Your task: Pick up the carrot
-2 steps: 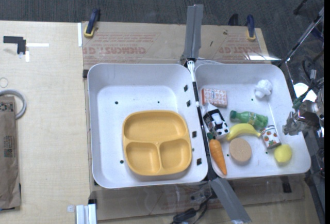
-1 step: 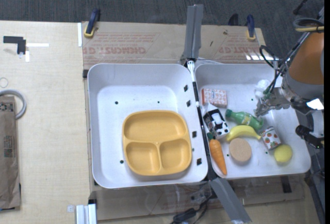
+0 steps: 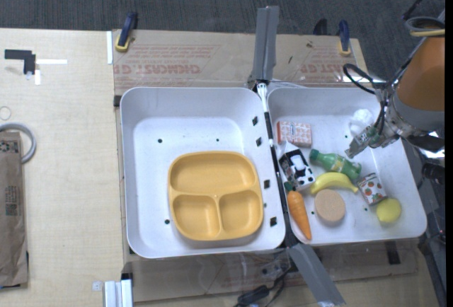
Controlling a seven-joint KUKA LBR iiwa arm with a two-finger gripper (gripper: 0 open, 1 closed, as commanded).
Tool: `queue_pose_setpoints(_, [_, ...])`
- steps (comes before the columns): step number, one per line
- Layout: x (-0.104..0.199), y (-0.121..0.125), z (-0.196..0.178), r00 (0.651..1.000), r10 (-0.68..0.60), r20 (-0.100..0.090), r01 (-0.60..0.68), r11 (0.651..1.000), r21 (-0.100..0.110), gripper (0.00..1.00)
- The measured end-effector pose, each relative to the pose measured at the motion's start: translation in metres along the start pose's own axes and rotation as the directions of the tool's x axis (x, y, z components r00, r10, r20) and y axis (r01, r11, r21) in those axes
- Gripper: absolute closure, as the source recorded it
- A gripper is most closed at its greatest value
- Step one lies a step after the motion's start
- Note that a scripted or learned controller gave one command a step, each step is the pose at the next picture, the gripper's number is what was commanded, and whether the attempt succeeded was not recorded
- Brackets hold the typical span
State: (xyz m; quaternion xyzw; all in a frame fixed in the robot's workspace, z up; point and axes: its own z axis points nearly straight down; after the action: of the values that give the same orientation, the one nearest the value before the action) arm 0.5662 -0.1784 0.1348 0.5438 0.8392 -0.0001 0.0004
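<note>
We note the orange tapered carrot (image 3: pixel 299 214) wedged against the right white bin's (image 3: pixel 414 228) left wall (banana (image 3: pixel 334 182) close by); the two-finger gripper (image 3: pixel 359 142) hovers well apart, its opening too blurred to tell. A finger may strike the wall.

Two white bins (image 3: pixel 134 157) sit on the desk. The left one holds one yellow divided plate (image 3: pixel 214 194). The right one holds one carrot (image 3: pixel 299 213), one banana (image 3: pixel 335 182), one green bottle (image 3: pixel 335 160), one lemon (image 3: pixel 388 210), one tan round disc (image 3: pixel 330 206), one red-and-white packet (image 3: pixel 294 133), one black-and-white toy (image 3: pixel 297 168) and one small patterned carton (image 3: pixel 371 189).
</note>
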Motion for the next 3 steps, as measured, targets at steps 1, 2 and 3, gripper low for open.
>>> queue_pose_setpoints(1, [-0.054,0.079,-0.080,0.929,-0.370,0.006,0.370,0.929,-0.002,1.00])
queue_pose_setpoints(2, [-0.059,0.057,-0.112,0.832,-0.554,0.006,0.554,0.832,-0.002,1.00])
queue_pose_setpoints(3, [-0.061,0.066,-0.072,0.734,-0.679,0.003,0.679,0.734,-0.001,1.00])
